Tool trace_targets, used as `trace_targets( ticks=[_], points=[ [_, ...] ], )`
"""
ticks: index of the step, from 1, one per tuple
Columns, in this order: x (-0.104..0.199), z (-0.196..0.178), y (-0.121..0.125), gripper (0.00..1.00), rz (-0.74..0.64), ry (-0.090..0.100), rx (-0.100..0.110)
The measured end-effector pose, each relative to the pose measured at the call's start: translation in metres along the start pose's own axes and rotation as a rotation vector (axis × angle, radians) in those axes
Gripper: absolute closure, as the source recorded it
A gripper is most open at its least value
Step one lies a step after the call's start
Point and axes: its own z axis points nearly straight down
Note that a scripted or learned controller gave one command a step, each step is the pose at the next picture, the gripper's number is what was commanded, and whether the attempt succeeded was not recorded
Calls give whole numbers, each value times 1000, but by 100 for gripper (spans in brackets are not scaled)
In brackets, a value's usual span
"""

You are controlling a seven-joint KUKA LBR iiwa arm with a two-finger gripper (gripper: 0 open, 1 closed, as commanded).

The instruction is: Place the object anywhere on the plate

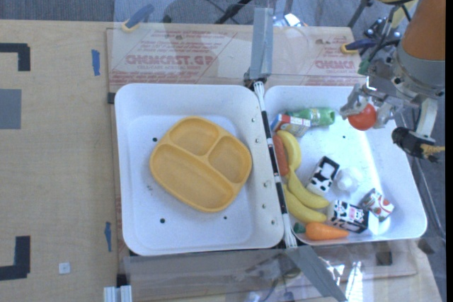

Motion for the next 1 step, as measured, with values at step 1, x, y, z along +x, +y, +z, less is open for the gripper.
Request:
trace_targets(
  ticks=[1],
  points=[
    [63,3,-3,100,-53,2,-3]
  ],
)
